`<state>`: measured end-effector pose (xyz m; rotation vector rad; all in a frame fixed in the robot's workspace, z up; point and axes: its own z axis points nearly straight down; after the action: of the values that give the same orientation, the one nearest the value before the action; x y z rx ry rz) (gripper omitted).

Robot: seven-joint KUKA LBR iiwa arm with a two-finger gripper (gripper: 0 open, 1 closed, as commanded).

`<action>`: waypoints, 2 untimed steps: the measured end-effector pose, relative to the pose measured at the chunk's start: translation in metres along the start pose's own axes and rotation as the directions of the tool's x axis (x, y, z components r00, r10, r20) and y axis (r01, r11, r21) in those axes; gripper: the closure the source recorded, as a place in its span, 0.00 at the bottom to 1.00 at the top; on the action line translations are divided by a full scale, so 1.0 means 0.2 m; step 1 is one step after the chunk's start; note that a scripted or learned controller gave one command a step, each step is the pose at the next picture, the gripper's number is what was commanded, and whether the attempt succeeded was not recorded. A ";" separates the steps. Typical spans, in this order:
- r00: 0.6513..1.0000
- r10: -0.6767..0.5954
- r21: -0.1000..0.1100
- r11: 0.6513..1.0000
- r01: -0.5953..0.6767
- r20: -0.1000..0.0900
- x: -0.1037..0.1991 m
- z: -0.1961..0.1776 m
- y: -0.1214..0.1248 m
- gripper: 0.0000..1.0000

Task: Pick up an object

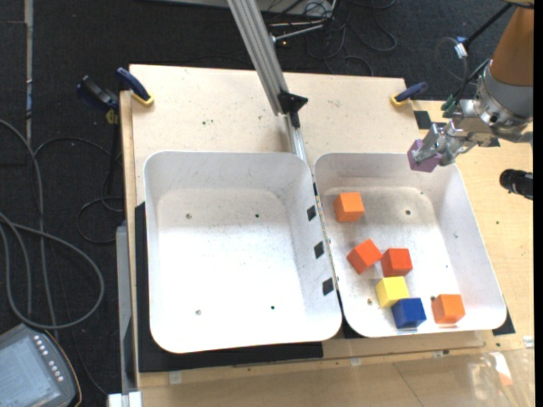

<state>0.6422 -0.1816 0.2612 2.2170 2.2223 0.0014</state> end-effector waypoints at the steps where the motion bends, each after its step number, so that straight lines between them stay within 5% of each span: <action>1: 1.000 -0.006 0.003 1.000 0.006 -0.003 0.28 -0.03 -0.02 1.00; 2: 1.000 -0.006 0.005 1.000 0.006 -0.002 0.51 0.03 0.00 1.00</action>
<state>0.6417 -0.0794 0.2547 2.2143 2.2319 -0.0012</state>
